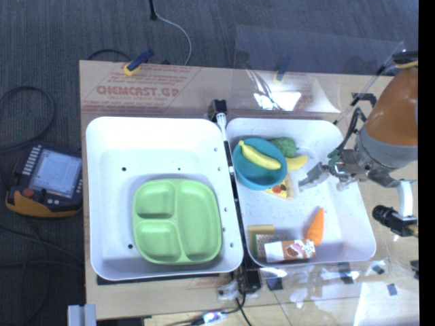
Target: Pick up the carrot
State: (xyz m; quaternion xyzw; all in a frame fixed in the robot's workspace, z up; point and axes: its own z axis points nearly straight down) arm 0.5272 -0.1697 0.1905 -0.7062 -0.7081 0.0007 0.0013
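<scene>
The orange carrot (315,226) lies in the right bin (353,240), near its front right part, tilted with its thin end toward the front. My gripper (328,180) hovers over the same bin, behind the carrot and apart from it. Its fingers (313,176) are spread open with nothing between them. The grey arm with its orange band (402,111) reaches in from the right.
A blue bowl (258,170) holding a banana (257,155) sits at the back left of the right bin, with a green vegetable (285,145) and a second banana (297,161) beside it. A small carton (290,250) lies left of the carrot. The left bin holds a green divided plate (178,221).
</scene>
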